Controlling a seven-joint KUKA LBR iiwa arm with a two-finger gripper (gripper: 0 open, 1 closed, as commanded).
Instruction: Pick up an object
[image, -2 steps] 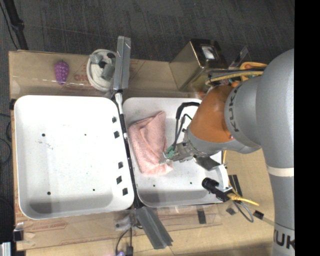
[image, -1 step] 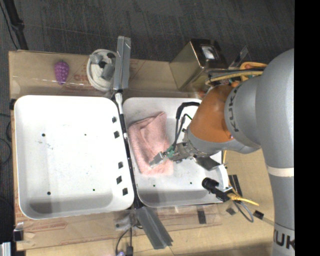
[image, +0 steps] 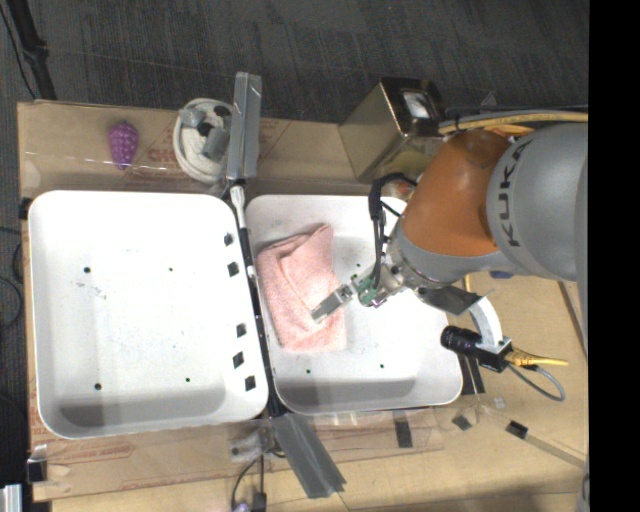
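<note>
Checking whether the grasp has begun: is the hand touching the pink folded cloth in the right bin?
Cannot tell. In the camera view the hand overlaps the pink folded cloth's right edge, but the slanted top-down angle hides any gap.

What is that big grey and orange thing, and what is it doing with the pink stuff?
That is a robot arm. It is grey with an orange band, and it reaches in from the right side of the picture. The camera sits above the bench and looks down at a slant, so you see everything from the top.

On the bench are two shallow white bins side by side, the left bin and the right bin. In the right bin lies a pink cloth, a bit crumpled.

At the end of the arm is a gripper, a small hand with two fingers. Its tip is over the edge of the cloth. I cannot tell from here whether it has hold of the cloth.

Behind the bins sit a small purple thing and a white coil.
</note>
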